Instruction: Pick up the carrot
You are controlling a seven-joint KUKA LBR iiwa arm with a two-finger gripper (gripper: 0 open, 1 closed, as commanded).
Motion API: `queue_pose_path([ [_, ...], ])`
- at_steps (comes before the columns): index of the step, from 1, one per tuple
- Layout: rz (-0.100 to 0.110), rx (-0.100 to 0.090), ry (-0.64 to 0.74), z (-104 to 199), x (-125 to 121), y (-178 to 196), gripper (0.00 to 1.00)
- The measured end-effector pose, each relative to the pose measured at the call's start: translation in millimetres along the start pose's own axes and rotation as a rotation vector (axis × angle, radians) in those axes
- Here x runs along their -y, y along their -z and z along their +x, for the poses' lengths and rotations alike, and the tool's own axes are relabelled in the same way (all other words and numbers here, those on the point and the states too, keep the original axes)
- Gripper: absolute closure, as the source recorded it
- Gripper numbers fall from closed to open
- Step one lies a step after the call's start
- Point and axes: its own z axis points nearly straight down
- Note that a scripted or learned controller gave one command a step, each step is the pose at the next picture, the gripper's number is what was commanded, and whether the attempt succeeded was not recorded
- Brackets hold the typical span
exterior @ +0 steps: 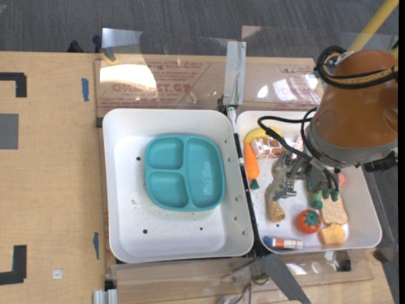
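End effector (286,185) hangs low in the right bin (370,223), among the clutter; whether it is spread or pressed together I cannot tell. Nothing is seen held. Carrot (251,164) lies on the bin floor just to its left, apart from it, near the left wall. Judgement: pick not yet done; reach, grasp and lift remain. Carrot is orange, slim, tapered, with a green tip at the near end.

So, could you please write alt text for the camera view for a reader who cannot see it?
The arm's gripper hangs over the right bin, right of the carrot, among a tomato, banana and other toy foods. The left bin holds a teal divided plate.
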Motion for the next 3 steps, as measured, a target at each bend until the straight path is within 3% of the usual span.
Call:
queue_pose_path([
  [2, -0.001, 0.010, 0.004, -3.3, -2.1, 19.5, 1.00],
  [3, 0.000, -0.006, 0.238, 11.8, -57.9, -19.5, 1.00],
])
